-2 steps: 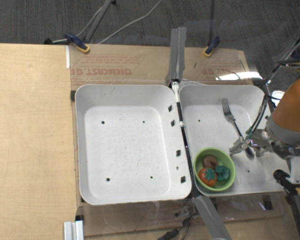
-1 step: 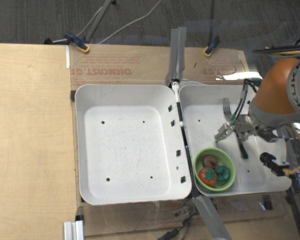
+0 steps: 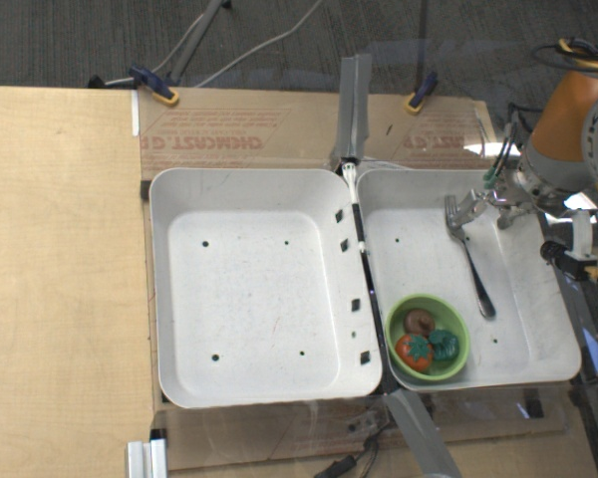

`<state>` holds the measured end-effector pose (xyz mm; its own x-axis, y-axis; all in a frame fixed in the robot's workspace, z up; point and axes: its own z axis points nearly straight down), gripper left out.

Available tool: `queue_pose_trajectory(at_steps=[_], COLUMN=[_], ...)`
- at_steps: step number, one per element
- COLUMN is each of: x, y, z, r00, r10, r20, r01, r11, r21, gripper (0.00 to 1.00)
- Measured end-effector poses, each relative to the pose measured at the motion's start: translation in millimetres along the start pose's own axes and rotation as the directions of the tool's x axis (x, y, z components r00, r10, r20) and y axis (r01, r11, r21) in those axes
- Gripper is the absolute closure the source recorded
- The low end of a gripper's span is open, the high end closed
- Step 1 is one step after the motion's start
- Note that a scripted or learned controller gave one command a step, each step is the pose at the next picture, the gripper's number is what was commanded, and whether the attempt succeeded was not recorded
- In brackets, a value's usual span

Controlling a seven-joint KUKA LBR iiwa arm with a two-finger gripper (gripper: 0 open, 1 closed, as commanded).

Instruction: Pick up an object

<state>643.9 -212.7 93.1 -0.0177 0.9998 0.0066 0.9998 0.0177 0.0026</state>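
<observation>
1. Underneath everything, a pale wooden bench [image 3: 55,267] runs off to the left, with a sheet of brown printed cardboard [image 3: 239,132] clipped down behind the bins and dark grey carpet [image 3: 100,18] beyond, crossed by loose cables.
2. Two shallow white plastic bins sit side by side, touching along the middle: the left bin [image 3: 254,287] and the right bin [image 3: 533,347].
3. In the right bin, a small green plastic bowl [image 3: 429,338] rests at the near left corner, holding a few toy food pieces in red, teal and brown.
4. A long-handled grey metal fork [image 3: 472,257] lies on the right bin's floor, tines toward the far wall, handle slanting toward the near side.
5. The grey arm with its orange band [image 3: 563,118] reaches in over the right bin's far right corner.
6. Its gripper [image 3: 503,199] hangs just beside the fork's head; glare and clutter there are heavy, so whether it is spread or closed cannot be told.
</observation>
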Motion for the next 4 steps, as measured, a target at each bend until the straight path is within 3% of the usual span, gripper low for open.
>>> queue_pose_trajectory(at_steps=[1, 2, 3, 4], x=[83, 62, 98, 74], y=[-63, -32, -74, 15], z=[2, -65, 2, -30], r00=[1.000, 1.000, 0.999, 1.000], r10=[-0.006, -0.027, -0.043, 0.010], r20=[0.007, 0.008, 0.007, 0.009], r01=[0.006, 0.027, 0.043, -0.010], r11=[1.000, 1.000, 0.999, 1.000], r21=[0.004, 0.002, 0.004, 0.002], gripper=[0.00, 0.00, 0.00, 0.00])
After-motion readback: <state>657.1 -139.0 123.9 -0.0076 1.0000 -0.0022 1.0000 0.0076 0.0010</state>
